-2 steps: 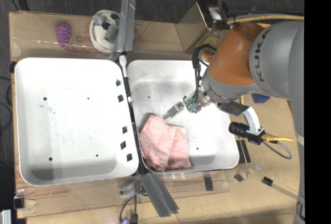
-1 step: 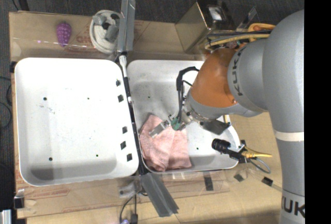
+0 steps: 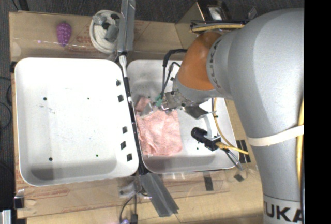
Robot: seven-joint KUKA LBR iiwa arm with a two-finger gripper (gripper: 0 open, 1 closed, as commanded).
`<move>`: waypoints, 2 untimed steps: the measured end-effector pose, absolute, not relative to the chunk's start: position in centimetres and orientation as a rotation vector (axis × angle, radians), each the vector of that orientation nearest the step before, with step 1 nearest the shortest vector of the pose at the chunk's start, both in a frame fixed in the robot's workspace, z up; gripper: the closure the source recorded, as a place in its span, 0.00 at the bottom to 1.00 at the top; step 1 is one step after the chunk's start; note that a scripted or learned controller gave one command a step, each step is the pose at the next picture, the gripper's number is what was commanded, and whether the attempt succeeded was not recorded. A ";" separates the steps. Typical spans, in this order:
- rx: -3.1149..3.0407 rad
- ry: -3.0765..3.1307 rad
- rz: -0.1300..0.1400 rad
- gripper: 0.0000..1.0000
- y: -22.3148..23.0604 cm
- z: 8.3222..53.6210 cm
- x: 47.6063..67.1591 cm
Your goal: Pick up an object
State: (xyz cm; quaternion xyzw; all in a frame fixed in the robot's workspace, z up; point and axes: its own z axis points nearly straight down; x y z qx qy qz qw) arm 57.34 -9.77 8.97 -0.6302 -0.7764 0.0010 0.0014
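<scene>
— Where's the gripper (image 3: 164, 101)?
— Low in the right bin (image 3: 207, 163), its tip at the top edge of the pink cloth (image 3: 160, 132), which spreads just below it.
— Clamped on it?
— Can't tell; the wrist hides that. The left bin (image 3: 67, 114) lies beyond the divider.
</scene>
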 end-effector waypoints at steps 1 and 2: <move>-1.969 -2.439 0.004 1.00 -9.6 9.8 57.4; -1.749 -2.605 0.004 1.00 -8.0 19.0 62.4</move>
